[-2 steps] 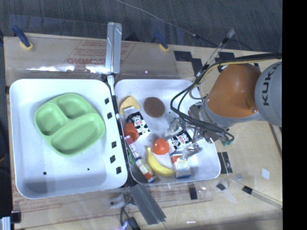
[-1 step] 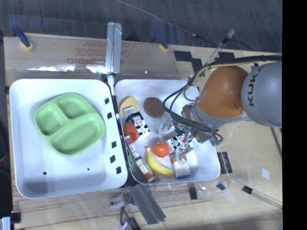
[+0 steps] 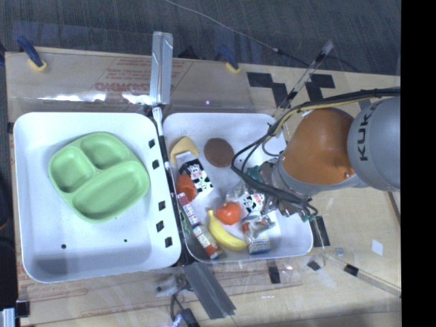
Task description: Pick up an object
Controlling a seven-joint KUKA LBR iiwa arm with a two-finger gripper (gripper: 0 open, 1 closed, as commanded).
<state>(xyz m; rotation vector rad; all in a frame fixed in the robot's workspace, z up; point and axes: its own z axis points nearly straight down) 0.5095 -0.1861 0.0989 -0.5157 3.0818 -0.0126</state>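
The task names no single object, so I record what lies nearest my gripper (image 3: pixel 262 213). A small carton with a black-and-white cow pattern (image 3: pixel 253 201) sits just beside it, in the lower middle of the right bin (image 3: pixel 204 120), partly under my cabling. Touching that carton on its left is an orange-red round fruit (image 3: pixel 230 213), and below the fruit lies a yellow banana (image 3: pixel 225 234), curved along the bin's near wall. A small boxed item with a blue edge (image 3: pixel 261 240) rests directly below my gripper, close to the banana's right end.

Whether my gripper is released or clenched I cannot tell; the wrist and cables cover it, and I see nothing clearly held.

Further left in the same bin: a second cow-pattern carton (image 3: pixel 198 177), a red object (image 3: pixel 185 188) against it, a yellow-tan piece (image 3: pixel 182 147) above, and a narrow red bottle-like item (image 3: pixel 204 240) along the left wall. A brown round disc (image 3: pixel 219 152) lies near the bin's upper middle, well apart from my gripper.

My arm, with its orange band (image 3: pixel 319 148), enters from the right over the bin's right side.

The left bin (image 3: pixel 41 251) holds a green divided plate (image 3: pixel 99 176).
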